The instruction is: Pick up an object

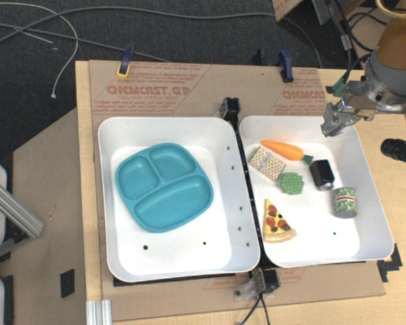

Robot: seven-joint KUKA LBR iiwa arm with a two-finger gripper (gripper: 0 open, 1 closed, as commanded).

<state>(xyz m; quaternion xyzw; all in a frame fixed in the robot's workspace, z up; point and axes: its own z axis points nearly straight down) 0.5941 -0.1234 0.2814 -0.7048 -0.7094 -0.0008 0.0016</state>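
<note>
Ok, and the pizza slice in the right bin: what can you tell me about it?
The pizza slice looks like a plastic toy: a yellow wedge with red pepperoni spots and a tan crust edge. It lies flat on the floor of the right bin, near that bin's lower left, its tip pointing up the picture and its crust toward the near rim. It sits close to the divider between the bins. Nothing touches it; the green round piece lies just above, apart.

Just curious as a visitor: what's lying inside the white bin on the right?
In the right bin: a toy carrot, a patterned block, a green disc, a pizza slice, a black object and a small can. Nothing visibly covered.
</note>
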